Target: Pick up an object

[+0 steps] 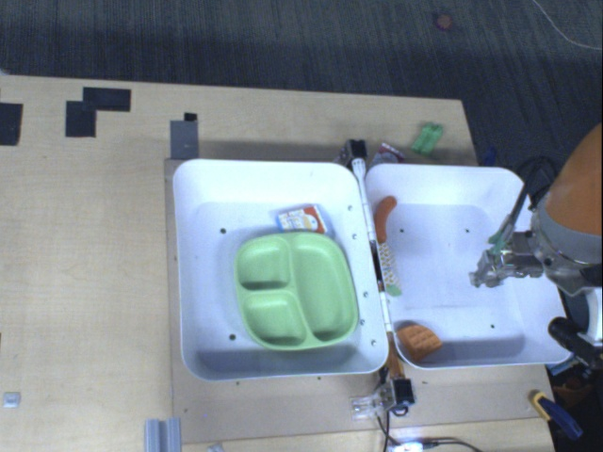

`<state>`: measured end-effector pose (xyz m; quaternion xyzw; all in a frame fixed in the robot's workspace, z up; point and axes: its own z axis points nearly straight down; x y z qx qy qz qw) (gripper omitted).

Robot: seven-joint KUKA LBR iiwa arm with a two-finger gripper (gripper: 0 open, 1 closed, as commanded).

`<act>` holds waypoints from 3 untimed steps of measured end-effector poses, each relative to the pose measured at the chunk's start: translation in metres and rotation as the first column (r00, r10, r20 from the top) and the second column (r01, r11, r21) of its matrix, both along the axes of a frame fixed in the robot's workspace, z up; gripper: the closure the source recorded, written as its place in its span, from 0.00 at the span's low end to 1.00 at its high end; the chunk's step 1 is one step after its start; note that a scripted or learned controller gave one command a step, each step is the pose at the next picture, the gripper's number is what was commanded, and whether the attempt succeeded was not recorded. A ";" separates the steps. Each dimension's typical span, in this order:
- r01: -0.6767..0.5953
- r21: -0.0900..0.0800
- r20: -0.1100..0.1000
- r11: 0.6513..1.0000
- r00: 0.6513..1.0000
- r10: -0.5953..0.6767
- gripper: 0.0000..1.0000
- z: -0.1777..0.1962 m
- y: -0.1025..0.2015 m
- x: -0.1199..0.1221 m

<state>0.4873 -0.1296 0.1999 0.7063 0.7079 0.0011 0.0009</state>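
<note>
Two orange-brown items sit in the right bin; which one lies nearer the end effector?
The rounded brown piece in the right bin's bottom-left corner. The long orange one leans on the divider wall, farther from the end effector.

The arm (575,205) is cut off by the right edge of the frame. The gripper (485,273) at mid-right is too small and blurred to read how its jaws stand. A small printed packet (301,219) is partly hidden behind the green divided plate (296,288); its print is illegible.
</note>
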 end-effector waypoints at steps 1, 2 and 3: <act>-0.002 0.001 0.000 1.000 1.000 0.002 1.00 0.004 0.045 0.000; -0.002 0.000 0.001 1.000 1.000 0.002 1.00 0.004 0.050 0.000; -0.003 0.000 0.000 1.000 1.000 0.003 1.00 0.002 0.026 0.053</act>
